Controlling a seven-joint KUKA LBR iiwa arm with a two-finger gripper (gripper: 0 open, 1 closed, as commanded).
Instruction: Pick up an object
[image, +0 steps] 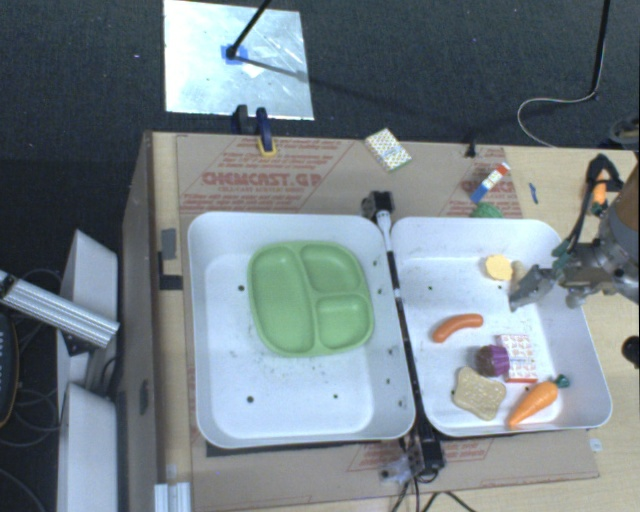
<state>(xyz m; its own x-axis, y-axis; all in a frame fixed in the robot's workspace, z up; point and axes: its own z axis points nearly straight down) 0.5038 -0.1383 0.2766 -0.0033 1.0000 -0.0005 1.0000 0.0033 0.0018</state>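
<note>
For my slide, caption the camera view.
Gripper hovers over the right bin of toy food; green divided plate fills the left bin.

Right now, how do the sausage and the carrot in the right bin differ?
The sausage is plain orange-red all over; the carrot is brighter orange with a green top. The sausage lies near the middle of the right bin; the carrot lies in its near right corner. The sausage lies apart from other items, while the carrot lies close beside the bread slice. Both are long toy foods lying flat at a similar slant.
</note>
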